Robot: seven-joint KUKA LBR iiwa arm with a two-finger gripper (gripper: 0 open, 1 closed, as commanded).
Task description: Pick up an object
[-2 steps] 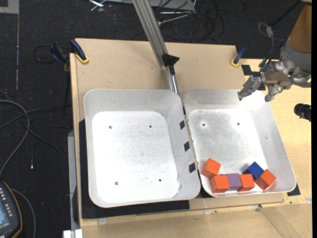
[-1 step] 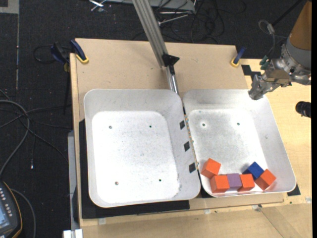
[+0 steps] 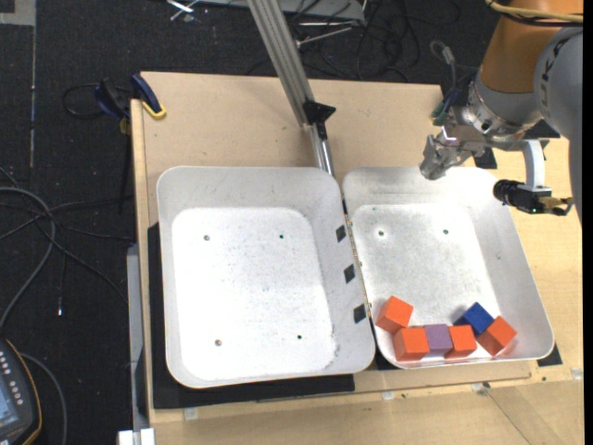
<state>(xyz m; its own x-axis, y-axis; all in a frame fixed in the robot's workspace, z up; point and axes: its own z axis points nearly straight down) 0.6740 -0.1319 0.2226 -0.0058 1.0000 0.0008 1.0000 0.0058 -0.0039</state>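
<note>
Several small blocks lie along the near edge of the right bin [image 3: 519, 267]: an orange one [image 3: 396, 312] set slightly apart, then a row with an orange block [image 3: 412, 343], a purple block [image 3: 437, 339], another orange block [image 3: 461, 340], a blue block [image 3: 477, 317] and an orange block [image 3: 498, 335] at the right end. My gripper [image 3: 435, 161] hangs over the far edge of the right bin, well away from the blocks, with nothing visible in it. Its fingers point down and left.
The left bin [image 3: 176, 248] sits beside the right one on the wooden bench [image 3: 232, 119]. A slanted metal pole [image 3: 283, 49] crosses the bench's back toward the gap between the bins. A blue and yellow clamp [image 3: 144, 95] grips the far left corner.
</note>
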